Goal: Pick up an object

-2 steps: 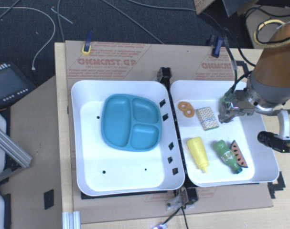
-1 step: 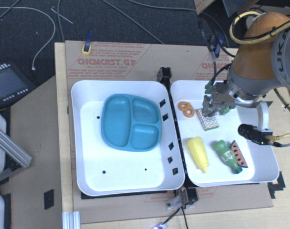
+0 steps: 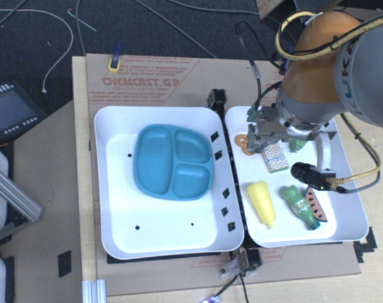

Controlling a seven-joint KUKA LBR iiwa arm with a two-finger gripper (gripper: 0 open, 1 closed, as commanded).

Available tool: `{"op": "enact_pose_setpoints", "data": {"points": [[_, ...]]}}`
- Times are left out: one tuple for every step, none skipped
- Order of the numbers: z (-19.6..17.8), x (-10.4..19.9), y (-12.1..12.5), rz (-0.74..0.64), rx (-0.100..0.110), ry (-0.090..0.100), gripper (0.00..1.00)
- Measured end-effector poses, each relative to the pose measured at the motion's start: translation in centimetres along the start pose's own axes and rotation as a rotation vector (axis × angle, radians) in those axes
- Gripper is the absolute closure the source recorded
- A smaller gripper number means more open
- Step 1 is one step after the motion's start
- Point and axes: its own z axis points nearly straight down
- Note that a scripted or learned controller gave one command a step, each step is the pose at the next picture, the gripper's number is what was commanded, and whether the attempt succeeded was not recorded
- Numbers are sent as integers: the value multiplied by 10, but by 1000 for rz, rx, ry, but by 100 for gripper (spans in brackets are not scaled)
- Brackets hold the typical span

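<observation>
Gripper (image 3: 264, 139) low in right white bin (image 3: 352, 223), finger state impossible to tell; just beside: checkered blue-white packet (image 3: 276, 159); further below: yellow plastic corn-shaped toy (image 3: 262, 202).

Bright even light, soft shadows, slight blur
</observation>
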Motion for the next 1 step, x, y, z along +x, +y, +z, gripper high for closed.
{"op": "enact_pose_setpoints", "data": {"points": [[13, 61, 9, 0, 1, -1, 100]]}}
